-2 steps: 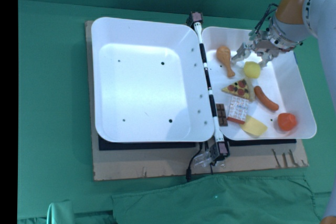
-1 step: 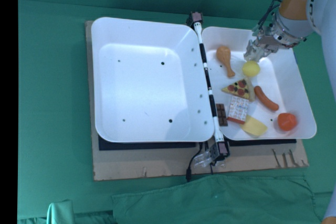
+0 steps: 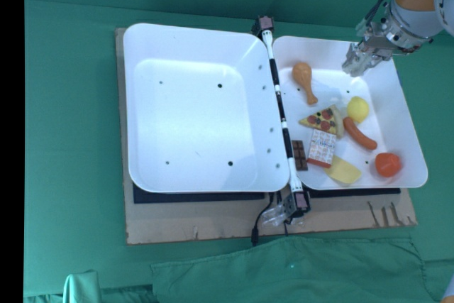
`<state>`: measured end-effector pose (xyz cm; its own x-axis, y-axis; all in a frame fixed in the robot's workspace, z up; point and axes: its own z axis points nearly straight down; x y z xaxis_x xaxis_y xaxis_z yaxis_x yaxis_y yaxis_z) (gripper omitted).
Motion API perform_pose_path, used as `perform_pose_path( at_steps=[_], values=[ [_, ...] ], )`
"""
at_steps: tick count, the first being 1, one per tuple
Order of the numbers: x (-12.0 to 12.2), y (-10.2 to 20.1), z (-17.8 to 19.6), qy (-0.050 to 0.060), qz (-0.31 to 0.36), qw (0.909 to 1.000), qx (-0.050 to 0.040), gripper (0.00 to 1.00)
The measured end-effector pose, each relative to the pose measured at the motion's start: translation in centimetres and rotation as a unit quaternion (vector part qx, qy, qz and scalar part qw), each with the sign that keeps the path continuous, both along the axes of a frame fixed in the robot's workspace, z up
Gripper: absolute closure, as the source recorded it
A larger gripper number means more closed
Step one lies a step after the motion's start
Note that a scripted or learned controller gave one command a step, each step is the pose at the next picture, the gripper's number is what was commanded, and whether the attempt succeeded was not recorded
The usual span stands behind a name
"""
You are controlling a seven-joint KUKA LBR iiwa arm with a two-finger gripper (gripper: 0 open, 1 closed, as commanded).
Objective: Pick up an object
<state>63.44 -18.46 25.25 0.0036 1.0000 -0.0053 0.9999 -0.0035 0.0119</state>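
While toy foods fill the right bin (image 3: 408, 145), the tool (image 3: 357, 62) hovers

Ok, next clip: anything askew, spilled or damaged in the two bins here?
Nothing looks spilled or broken. All the toy food, from the chicken drumstick to the tomato, lies inside the right bin. The chocolate bar sits pushed against the divider-side wall. The gripper hovers above that bin's far end.
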Motion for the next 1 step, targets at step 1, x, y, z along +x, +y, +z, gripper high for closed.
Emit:
perform_pose_path(
  at_steps=[1],
  values=[
    [0.51, -0.22, 6.71, 0.000, 0.000, 1.0000, 0.0000, 1.00]
  ],
)
